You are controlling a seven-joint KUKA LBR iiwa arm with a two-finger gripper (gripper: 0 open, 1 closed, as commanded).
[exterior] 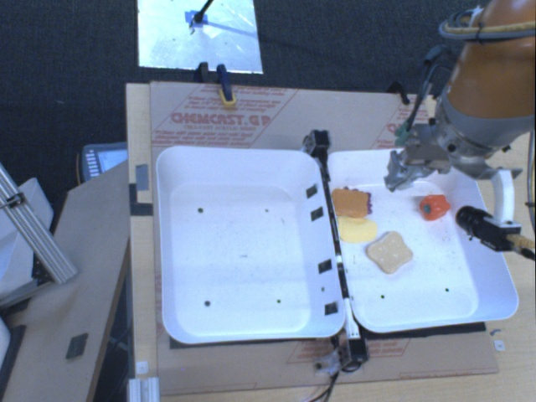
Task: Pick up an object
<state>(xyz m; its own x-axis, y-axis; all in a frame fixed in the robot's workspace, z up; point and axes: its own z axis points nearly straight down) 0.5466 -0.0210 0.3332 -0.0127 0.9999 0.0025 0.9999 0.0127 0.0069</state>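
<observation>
Four small objects lie in the right bin. A brown-orange block with a purple edge sits by the bin's left wall. A flat yellow disc lies just below it. A tan toast slice is nearer the front. A red-orange pepper rests toward the right. My gripper hangs over the back of this bin, between the block and the pepper and apart from both. Nothing is visibly held.
The left bin lies beside the right one, with a black hinged divider between them. A black cylinder juts over the right bin's right side. Both bins rest on a cardboard sheet. A foil square lies at the back.
</observation>
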